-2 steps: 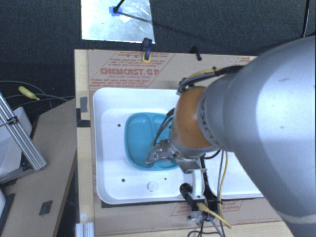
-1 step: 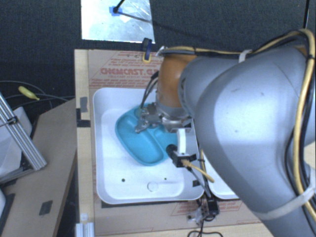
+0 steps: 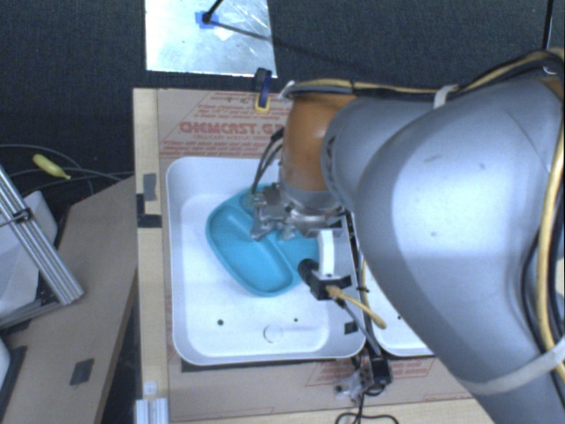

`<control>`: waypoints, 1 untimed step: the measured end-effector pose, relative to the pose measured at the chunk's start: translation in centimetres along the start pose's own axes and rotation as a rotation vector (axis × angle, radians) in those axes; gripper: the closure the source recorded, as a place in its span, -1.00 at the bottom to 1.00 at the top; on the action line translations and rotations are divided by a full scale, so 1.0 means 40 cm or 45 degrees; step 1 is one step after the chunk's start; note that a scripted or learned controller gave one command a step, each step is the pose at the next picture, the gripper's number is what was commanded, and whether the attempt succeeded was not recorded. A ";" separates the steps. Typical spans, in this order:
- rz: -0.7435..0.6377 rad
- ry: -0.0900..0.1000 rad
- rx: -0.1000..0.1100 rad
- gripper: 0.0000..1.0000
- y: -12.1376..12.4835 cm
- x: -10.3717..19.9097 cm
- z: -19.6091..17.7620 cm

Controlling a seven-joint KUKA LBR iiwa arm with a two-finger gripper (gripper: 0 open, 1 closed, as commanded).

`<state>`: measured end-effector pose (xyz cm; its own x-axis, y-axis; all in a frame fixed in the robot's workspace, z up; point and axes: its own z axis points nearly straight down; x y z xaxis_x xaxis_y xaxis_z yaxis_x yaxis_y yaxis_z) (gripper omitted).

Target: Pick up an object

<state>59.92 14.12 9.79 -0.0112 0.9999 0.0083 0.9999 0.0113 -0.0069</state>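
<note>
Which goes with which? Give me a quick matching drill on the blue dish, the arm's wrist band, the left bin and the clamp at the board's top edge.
Things:
1. blue dish
2. wrist band
3. left bin
4. clamp

Descriptions:
A. orange
B. white, shallow
C. lying in the left bin beneath the tool
D. yellow and blue, on the board's far edge

Pairs: 1-C, 2-A, 3-B, 4-D
</note>
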 end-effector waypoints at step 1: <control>0.009 -0.007 -0.029 1.00 -0.005 -0.045 -0.376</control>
<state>59.85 12.19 24.84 -0.0039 1.0000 0.0030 0.9999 0.0038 0.0159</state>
